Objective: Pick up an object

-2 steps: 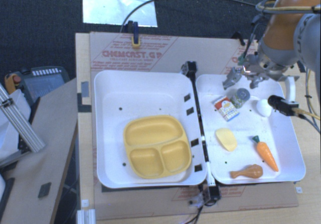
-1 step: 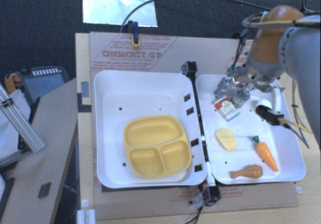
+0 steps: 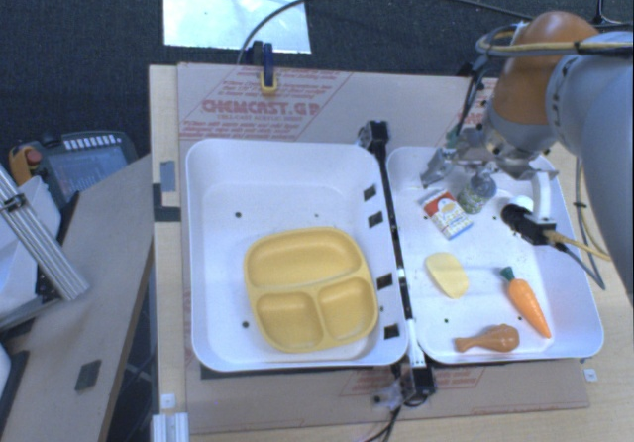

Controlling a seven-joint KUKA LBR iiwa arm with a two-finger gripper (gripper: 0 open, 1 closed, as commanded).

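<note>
Carton (image 3: 448, 214) is my guess for the thing to be picked, since it lies nearest the end effector (image 3: 451, 172), flat on the floor of the right bin (image 3: 475, 306) toward its far left corner. It is a small printed box in red, white and blue, with flat faces and square edges that ought to give a pinch something firm to bear on. The end effector hangs just above and beyond it, low over the bin, with the grey arm (image 3: 594, 103) bent in from the right. From this angle I cannot tell whether it is apart or together. A small greyish round thing (image 3: 475, 194) sits right beside it, and I cannot make out what that is.

The other things in that bin lie well apart, so each can be reached without nudging a neighbour. There is a pale yellow wedge (image 3: 448, 275), smooth and thin, an orange carrot (image 3: 525, 301) that tapers to a point, and a brown drumstick (image 3: 488, 339) with a knobbly end. All three look like moulded plastic toys.

The left bin (image 3: 277, 182) holds a yellow divided tray (image 3: 310, 288), which is broad, shallow and glossy. Both bins rest on the bench (image 3: 163, 113).
</note>
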